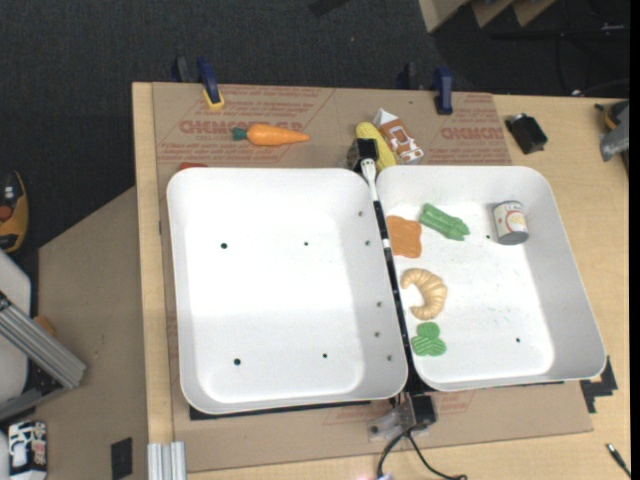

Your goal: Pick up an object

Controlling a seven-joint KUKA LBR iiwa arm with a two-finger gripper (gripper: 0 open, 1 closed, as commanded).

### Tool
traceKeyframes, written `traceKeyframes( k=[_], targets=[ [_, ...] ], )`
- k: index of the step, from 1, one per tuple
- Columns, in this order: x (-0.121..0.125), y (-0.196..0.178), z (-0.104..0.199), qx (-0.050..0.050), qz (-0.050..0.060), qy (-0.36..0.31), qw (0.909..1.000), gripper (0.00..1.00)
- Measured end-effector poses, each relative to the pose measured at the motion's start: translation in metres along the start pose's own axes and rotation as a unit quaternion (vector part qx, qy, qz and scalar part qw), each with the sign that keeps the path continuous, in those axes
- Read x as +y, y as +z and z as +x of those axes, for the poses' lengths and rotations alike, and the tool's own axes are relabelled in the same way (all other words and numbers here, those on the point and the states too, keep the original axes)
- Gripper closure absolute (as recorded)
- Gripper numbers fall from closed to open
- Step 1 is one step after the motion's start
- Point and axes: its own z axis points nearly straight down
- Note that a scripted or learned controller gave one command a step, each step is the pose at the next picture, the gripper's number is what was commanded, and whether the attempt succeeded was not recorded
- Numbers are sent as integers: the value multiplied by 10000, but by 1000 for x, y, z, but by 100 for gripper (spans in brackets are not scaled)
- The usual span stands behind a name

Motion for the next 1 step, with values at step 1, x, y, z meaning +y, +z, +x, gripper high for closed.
traceKeyframes(
  k=[1],
  targets=[
    [1, -11, 0, -10, -31, -1, 10000, 100]
  ],
)
